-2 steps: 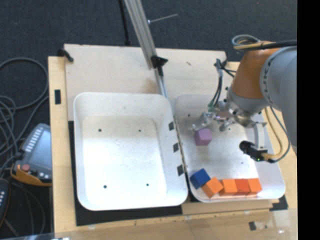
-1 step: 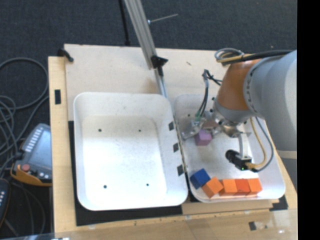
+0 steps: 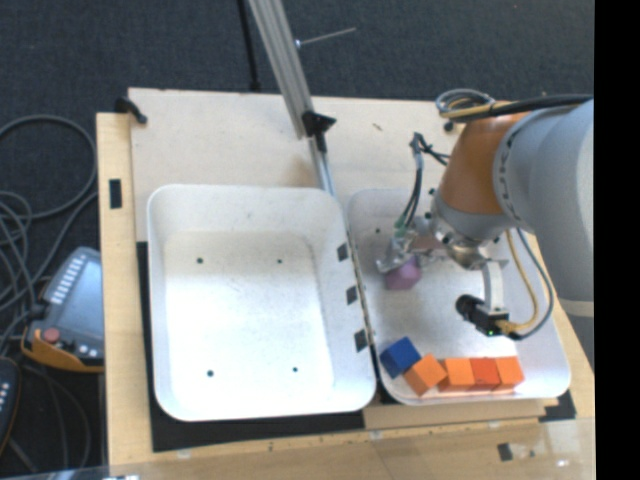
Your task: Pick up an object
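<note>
The gripper (image 3: 398, 258) is hanging low in the right bin (image 3: 540, 373), touching the purple ball (image 3: 404, 275) just beneath it, though its grip state is impossible to tell.

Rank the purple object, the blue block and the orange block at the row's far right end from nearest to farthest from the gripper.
1. purple object: right at the gripper, upper part of the right bin.
2. blue block: near the bin's front edge, left of the orange row.
3. rightmost orange block: front right corner.

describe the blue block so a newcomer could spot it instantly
Look in the right-hand shallow white bin, along its near edge. A row of orange blocks runs there; the small blue cube sits at that row's left end, the only blue piece in the bin.
</note>
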`<state>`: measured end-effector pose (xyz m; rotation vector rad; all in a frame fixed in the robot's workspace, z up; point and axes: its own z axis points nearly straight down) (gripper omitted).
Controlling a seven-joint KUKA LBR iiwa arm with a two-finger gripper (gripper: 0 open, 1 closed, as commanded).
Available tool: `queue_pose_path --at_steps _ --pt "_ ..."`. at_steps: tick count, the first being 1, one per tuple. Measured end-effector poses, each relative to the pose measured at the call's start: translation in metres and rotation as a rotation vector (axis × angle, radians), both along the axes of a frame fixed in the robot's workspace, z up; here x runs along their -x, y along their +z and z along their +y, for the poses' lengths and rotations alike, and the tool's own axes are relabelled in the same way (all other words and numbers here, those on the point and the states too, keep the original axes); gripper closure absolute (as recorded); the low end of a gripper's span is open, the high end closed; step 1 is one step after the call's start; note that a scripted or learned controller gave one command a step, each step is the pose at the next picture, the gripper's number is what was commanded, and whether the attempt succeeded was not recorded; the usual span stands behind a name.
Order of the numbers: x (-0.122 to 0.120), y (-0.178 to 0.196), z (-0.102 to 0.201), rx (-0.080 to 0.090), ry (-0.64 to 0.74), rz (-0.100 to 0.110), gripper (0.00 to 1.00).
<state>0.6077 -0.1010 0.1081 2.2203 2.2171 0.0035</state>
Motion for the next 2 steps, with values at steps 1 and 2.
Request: queue_pose_path --at_steps 1,2 --pt "0.003 0.093 0.082 -0.003 0.01 -0.004 1.0" --pt "0.046 0.092 0.126 -0.003 0.008 0.006 1.0"
